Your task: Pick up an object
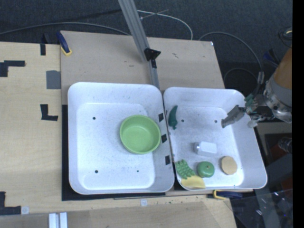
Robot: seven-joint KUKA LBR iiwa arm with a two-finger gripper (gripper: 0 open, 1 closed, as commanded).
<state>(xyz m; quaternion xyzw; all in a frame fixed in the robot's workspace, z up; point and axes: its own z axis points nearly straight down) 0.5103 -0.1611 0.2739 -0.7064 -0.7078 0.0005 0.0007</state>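
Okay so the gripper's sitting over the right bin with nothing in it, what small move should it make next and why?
Probably shift the gripper toward the small white block and start lowering. The gripper hangs near the right bin's far right side, above bare floor, with nothing between its fingers. The block lies closest to it and apart from the round tan piece and green round object, so it looks like the easiest target.

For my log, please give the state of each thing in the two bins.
Green bowl: upright, in left bin.
Dark green piece: lying by right bin's left wall.
White block: lying flat.
Green round thing: resting.
Tan disc: lying flat.
Hand: holds nothing.
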